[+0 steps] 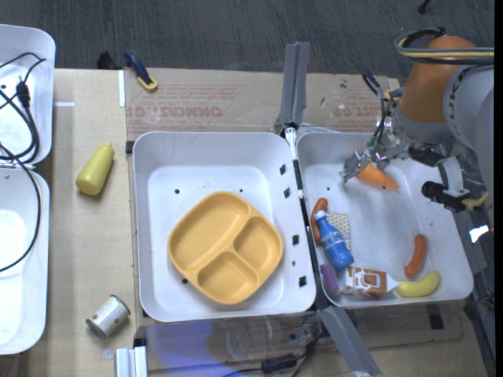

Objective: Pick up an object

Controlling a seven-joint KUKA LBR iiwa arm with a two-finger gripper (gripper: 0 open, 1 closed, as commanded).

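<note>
One orange carrot [378,177] pinched in the claw [363,166], long axis level, tip rightward.

My arm [471,100] is grey, rounded casing, with a broad orange band [428,85] wrapping the segment above the wrist. A dark ring with a pale yellowish edge caps the orange section. Thin dark cables loop past the wrist housing. A black bracket-like part [444,191] projects from the grey body lower down. My gripper [363,163] is small, bare metal, silver-grey, with thin wiring running to it.
</note>
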